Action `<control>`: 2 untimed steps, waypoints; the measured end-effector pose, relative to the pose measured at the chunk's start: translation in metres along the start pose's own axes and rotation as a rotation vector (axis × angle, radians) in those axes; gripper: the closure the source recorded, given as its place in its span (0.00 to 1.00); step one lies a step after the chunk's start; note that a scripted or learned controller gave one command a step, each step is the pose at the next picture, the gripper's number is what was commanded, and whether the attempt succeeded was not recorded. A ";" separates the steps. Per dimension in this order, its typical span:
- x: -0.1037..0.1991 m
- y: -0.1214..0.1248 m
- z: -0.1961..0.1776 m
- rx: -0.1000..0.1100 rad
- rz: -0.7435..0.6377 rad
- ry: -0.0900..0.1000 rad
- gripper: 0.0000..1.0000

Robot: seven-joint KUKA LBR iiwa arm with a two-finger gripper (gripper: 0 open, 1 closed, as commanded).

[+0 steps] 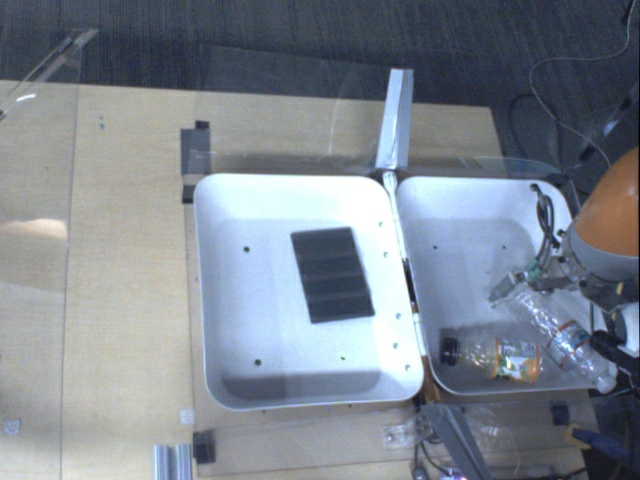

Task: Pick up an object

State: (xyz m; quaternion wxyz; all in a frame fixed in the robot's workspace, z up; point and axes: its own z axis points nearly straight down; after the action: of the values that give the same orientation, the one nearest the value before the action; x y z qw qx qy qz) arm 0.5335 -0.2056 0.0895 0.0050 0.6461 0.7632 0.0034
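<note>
A dark grey ribbed rectangular pad (pixel 333 274) lies flat in the middle of the left bin (pixel 225 268). In the right bin (pixel 460 218), a clear plastic bottle (pixel 497 354) with a black cap and a yellow-orange label lies on its side near the front wall. A second crumpled clear bottle (pixel 562 333) lies at the front right corner. My gripper (pixel 520 286) is low inside the right bin near its right side, just above and left of the crumpled bottle. The orange-banded wrist (pixel 610 218) hides part of it.
A grey metal strip (pixel 395 128) stands at the back, above the seam between the bins. Black brackets (pixel 198 148) sit at the left bin's corners. Cables (pixel 570 88) hang at the far right. Wooden benchtop (pixel 100 268) surrounds the bins.
</note>
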 end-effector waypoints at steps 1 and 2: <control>-0.004 0.023 0.001 0.000 -0.020 -0.001 0.00; -0.014 0.096 0.004 0.003 -0.052 0.001 0.00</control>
State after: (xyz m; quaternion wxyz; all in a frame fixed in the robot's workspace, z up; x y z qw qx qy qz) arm 0.6301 -0.2034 0.0871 0.0036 0.6260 0.7798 0.0023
